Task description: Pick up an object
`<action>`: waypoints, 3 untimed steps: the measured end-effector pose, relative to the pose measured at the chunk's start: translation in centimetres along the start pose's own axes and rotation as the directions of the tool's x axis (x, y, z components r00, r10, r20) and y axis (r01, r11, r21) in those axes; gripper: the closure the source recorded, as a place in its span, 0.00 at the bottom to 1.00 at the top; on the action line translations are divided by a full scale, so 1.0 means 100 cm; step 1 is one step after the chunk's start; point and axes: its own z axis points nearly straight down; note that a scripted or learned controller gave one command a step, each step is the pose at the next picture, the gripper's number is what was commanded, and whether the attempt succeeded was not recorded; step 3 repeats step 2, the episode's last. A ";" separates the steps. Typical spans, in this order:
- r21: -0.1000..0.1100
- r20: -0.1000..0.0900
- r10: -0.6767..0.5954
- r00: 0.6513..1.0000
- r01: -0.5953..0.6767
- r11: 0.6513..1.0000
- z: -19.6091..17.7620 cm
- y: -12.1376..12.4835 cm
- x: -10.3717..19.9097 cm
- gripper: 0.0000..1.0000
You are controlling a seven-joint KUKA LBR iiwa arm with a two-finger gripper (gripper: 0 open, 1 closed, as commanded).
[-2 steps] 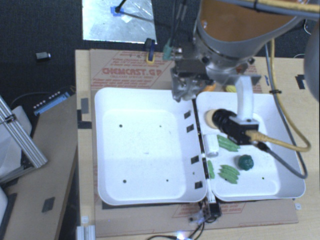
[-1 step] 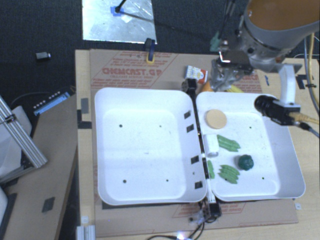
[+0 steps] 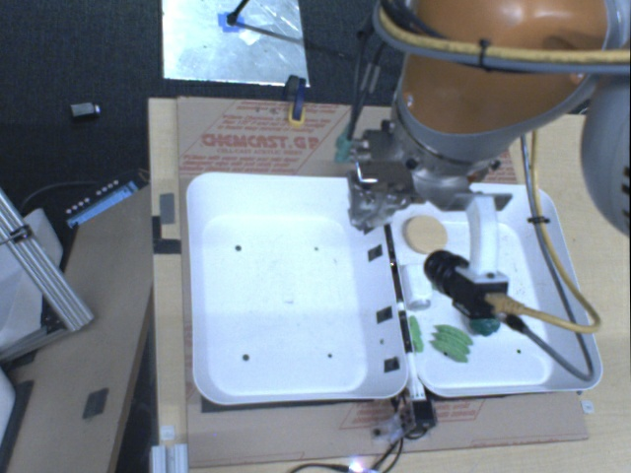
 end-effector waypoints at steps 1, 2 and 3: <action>0.011 0.005 0.003 1.000 -0.003 1.000 0.135 0.001 0.057 1.00; -0.017 -0.006 0.005 1.000 -0.005 1.000 0.005 0.004 0.071 1.00; -0.017 -0.006 0.005 1.000 -0.005 1.000 0.005 0.004 0.071 1.00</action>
